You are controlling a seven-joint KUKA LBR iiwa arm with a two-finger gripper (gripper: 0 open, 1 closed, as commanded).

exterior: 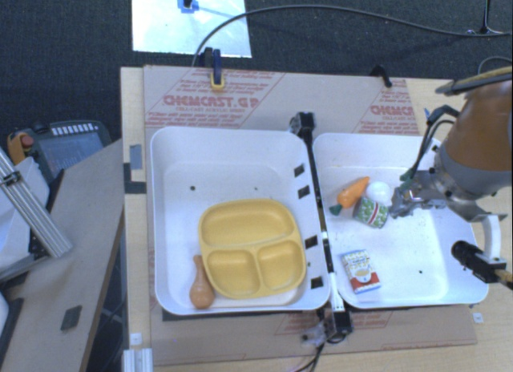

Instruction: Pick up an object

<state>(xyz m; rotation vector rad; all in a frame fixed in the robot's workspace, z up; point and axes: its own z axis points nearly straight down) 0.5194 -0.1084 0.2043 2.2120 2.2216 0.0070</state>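
In the right bin (pixel 449 282) a small green and white bottle (pixel 371 210) lies on its side near the middle. An orange carrot (pixel 353 192) rests just left of it, touching or nearly touching its cap end. A small red and white carton (pixel 361 271) lies flat toward the front. My gripper (pixel 398 202) hangs low at the bottle's right end, right against it or just above it. The grey arm with its orange band (pixel 481 126) comes in from the right.
The left bin (pixel 176 202) holds a yellow divided tray (pixel 252 246) and a tan drumstick-shaped toy (pixel 200 284) at its front left. A black divider strip (pixel 315 218) runs between the bins. A black bracket (pixel 474 258) sticks out by the right bin's edge.
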